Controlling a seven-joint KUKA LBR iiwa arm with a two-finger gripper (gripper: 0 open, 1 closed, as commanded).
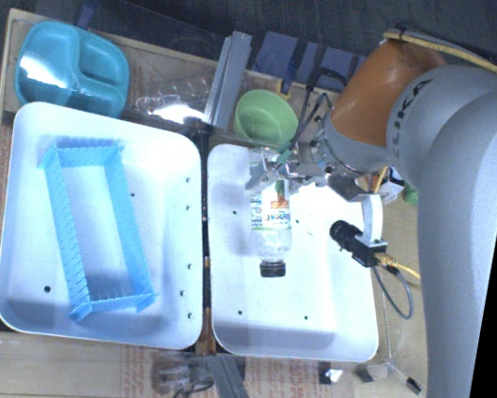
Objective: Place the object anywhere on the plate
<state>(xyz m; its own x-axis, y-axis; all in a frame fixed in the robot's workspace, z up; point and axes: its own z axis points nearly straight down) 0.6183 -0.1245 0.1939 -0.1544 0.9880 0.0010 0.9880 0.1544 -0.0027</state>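
The bottle (pixel 271 229) is hanging cap-down over the right bin (pixel 341 324), its upper end at the gripper (pixel 277 172) — whether the hand is actually clamping it, I cannot tell. The blue plate (pixel 72 67) is sitting well apart, beyond the left bin (pixel 7 275). By my judgement, the carry and the placing are both waiting to be done.
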